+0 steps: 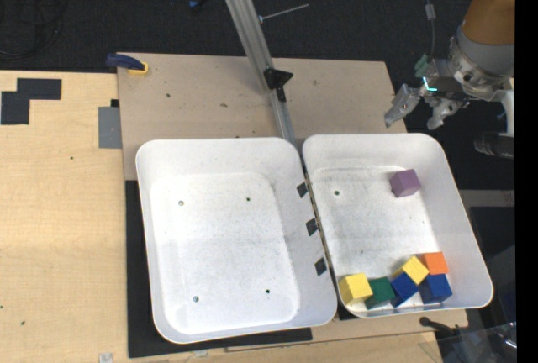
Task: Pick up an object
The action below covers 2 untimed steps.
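Two bins: shallow white plastic trays side by side, left bin (168,176) beside right bin (454,185).
Purple cube (405,182): lay alone in right bin's far part.
Cluster: yellow cube (356,286), green cube (380,292), blue cube (404,289), orange cube (435,261) sat at near edge.
Two-finger gripper (424,108): hung spread, beyond right bin's far rim, pinching nothing.

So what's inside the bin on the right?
The right bin holds a purple block alone near its far side, and a cluster in the near corner: yellow, green, yellow, orange and blue blocks. Anything beneath them is hidden.

Lone block (405,182) at right bin's (458,185) far end, block cluster (401,281) in its near corner.
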Tool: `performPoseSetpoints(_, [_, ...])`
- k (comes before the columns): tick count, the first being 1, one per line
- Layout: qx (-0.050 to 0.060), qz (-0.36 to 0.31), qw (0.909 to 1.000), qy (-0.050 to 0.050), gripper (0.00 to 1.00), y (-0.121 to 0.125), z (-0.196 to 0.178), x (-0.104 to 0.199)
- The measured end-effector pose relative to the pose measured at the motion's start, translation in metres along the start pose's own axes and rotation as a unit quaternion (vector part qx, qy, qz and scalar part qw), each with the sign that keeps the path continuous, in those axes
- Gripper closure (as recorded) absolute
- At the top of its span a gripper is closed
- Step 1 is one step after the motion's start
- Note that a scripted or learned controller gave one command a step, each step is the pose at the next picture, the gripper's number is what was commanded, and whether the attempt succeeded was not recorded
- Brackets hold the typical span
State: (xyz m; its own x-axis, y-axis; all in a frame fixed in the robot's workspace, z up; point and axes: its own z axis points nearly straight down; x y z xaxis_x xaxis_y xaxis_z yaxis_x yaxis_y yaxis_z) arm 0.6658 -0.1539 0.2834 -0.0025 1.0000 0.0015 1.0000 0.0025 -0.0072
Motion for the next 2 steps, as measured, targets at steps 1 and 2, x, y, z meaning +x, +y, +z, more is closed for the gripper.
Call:
performPoseSetpoints(1, [-0.002, -0.001, 1.0, -0.001, 0.0, 0.001, -0.003, 0.0])
performPoseSetpoints(2, [0.0, 0.0, 1.0, 0.0, 0.0, -0.002, 0.056, 0.009])
